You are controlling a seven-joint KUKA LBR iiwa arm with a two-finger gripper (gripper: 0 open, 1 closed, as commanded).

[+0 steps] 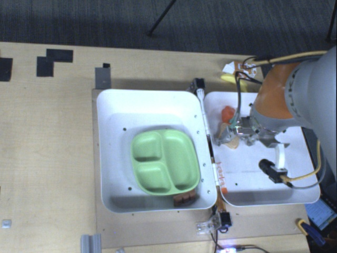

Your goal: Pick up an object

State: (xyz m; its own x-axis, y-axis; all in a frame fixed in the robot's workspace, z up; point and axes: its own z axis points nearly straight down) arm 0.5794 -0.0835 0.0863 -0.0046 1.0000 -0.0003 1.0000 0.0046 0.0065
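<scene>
Just beside fingers (227, 136): orange object (227, 113)

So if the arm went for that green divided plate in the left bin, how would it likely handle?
The green divided plate looks like moulded plastic, so probably stiff and light for its size. It lies flat and wide in the left bin, so it should slide rather than roll or tip. Its smooth, low rim may be slippery and hard to pinch; the brown object at its lower edge could get nudged.
</scene>
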